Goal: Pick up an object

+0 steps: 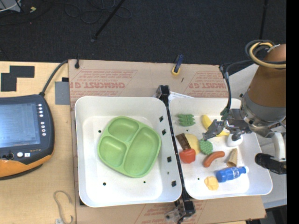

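Pick not yet made: my pincer [216, 129] hangs low over the right bin [261, 183], right of frame centre, nothing visibly between its tips and its spread unreadable, while the toy foods, yellow piece [206, 121] nearest, lie unlifted.

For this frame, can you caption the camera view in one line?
Gripper hovers over toy foods in the right bin; green plate lies in the left bin.

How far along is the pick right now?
Done: the gripper has reached over the right bin, low among the toys. In hand: nothing visibly between its fingers; it sits beside the yellow piece and green round piece. Left: grasping and lifting any object.
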Motion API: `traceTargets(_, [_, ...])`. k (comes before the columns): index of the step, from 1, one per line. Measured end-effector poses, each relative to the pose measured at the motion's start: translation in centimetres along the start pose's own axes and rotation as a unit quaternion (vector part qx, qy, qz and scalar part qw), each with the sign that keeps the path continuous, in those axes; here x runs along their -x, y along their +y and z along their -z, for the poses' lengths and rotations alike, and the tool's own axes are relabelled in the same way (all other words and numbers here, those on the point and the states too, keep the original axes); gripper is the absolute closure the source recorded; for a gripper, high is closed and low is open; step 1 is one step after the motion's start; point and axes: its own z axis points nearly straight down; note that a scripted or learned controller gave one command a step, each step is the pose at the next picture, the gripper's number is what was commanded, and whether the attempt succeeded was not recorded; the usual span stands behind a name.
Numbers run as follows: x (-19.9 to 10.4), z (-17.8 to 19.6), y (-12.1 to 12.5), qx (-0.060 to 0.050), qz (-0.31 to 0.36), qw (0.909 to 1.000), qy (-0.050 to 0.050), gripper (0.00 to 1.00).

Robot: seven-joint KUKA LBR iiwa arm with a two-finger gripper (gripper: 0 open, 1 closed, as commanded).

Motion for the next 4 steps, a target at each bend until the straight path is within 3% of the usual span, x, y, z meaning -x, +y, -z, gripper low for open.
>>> traceTargets(1, [0.0,0.5,0.2,0.005,0.001,1.0000,-0.001,0.00])
traceTargets(3, [0.1,-10.6,0.6,0.003,0.001,1.0000,0.000,0.00])
traceTargets(4, [0.2,-13.2,0.9,0.010,0.000,0.9999,-0.001,0.00])
